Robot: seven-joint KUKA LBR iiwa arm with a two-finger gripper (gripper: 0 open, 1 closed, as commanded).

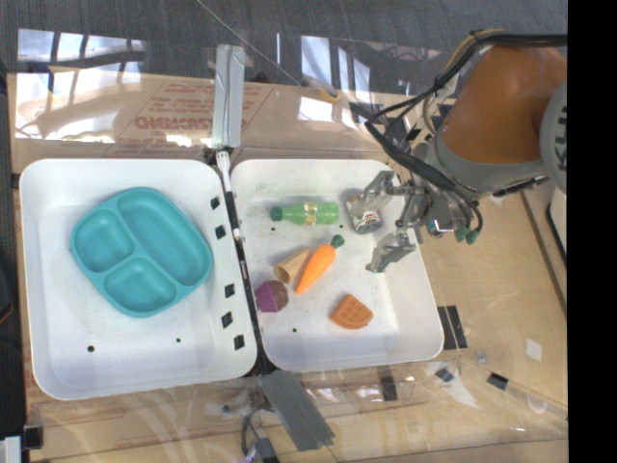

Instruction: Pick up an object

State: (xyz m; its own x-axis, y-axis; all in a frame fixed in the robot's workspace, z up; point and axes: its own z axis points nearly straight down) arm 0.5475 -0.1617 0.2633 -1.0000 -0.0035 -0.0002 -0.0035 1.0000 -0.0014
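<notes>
Nearest the camera's side of the right bin (289, 350), an orange waffle-shaped piece (352, 313) lies on the white floor, with a purple round object (271, 296) to its left by the divider. Just beyond them a carrot (317, 264) lies at a slant, touching a small cone (292, 263) on its left. The gripper (379, 231) hangs over the right part of this bin with its two fingers spread apart and nothing between them; one fingertip sits near the bin's right side, the other further back. The carrot's green top lies just left of the gripper, apart from it. Farther back a green bottle (306, 213) lies on its side, left of the far finger. In the left bin (48, 355) rests a teal divided plate (141, 250).
</notes>
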